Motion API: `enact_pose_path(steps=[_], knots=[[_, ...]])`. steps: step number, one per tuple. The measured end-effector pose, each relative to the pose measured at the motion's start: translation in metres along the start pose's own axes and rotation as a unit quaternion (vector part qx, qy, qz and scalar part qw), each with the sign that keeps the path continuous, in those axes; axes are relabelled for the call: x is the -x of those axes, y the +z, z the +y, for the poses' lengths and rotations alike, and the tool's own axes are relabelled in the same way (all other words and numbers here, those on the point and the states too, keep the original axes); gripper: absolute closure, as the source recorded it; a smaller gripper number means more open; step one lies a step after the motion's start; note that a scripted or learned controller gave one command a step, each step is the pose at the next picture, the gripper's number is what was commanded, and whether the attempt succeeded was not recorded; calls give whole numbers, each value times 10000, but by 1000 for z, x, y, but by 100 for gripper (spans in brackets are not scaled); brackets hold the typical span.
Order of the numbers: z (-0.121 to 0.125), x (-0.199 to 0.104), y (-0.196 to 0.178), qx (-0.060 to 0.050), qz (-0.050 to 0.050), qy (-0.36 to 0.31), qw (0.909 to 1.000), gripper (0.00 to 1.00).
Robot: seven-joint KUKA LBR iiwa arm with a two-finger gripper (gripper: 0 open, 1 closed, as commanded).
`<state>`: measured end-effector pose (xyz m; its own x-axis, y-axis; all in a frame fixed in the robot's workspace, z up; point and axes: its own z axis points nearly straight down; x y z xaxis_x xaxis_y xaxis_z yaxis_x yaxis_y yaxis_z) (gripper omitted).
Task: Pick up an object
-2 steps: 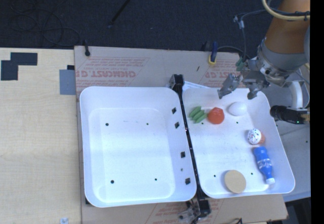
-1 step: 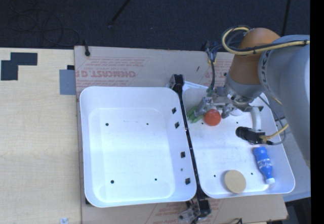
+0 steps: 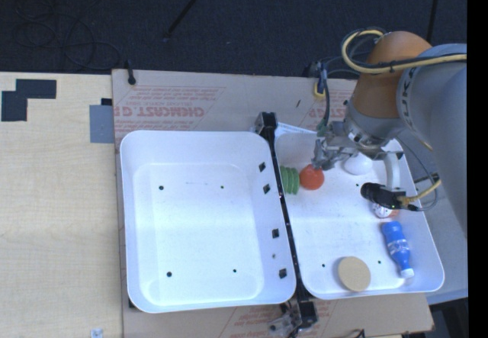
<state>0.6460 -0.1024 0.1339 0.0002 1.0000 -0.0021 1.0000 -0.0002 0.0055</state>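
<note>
Right white bin (image 3: 335, 231): fingers (image 3: 321, 164) just beside orange ball (image 3: 311, 178), spread not discernible.

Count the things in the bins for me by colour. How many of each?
green thing: 1
orange ball: 1
white thing: 1
blue bottle: 1
tan disc: 1
Total: 5, all in the right bin. A small red-and-white bit is too hidden to count.
</note>
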Motion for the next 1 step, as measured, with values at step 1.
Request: enact_pose_path(steps=[1], knots=[[0,-45,-98,13,16,-29,10000,100]])
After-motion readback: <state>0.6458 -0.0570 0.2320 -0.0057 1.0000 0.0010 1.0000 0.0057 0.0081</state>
